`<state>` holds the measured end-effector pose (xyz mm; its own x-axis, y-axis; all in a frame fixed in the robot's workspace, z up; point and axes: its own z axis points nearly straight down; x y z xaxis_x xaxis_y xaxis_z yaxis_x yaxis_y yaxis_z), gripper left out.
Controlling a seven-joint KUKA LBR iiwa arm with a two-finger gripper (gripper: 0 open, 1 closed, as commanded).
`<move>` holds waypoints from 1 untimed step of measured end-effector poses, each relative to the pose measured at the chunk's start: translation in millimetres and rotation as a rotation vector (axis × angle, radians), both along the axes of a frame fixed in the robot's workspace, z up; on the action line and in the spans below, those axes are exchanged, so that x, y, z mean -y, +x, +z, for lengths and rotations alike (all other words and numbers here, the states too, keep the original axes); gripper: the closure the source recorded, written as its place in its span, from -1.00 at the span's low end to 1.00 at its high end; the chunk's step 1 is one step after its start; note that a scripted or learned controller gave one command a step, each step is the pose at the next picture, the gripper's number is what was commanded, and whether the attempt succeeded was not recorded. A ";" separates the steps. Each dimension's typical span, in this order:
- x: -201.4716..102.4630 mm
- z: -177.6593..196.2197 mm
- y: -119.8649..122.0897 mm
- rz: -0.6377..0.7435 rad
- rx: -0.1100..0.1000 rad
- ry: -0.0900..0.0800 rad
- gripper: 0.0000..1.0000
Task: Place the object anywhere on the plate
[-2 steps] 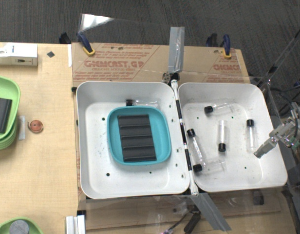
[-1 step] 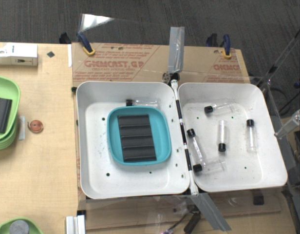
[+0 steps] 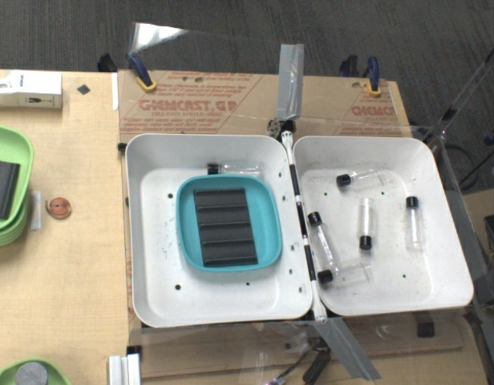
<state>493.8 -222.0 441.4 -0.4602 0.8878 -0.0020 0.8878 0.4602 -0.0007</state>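
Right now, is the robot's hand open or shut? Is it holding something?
Hand: cannot be told. The tubes lie loose in the right bin.

Lab or robotics test setup, not a home. Wooden bench [image 3: 62, 295] on dark grey office-type carpet [image 3: 231, 6]. Two shallow white bins [image 3: 151, 295] sit side by side at the bench's right end on a cardboard sheet [image 3: 231, 99] with printed lettering, held at its far corners by clamps [image 3: 140, 72]. Right bin [image 3: 439, 287] holds clear sample tubes with black caps [image 3: 365, 223]; another tube [image 3: 231, 168] lies at the left bin's far edge. Teal plate [image 3: 188, 215] with a black ribbed insert in the left bin. Green tray [image 3: 10, 147] at the bench's left edge, white box [image 3: 26, 91] at the far left corner.
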 end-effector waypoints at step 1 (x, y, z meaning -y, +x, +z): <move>-0.1 -0.9 80.2 -0.116 0.000 0.000 -1.00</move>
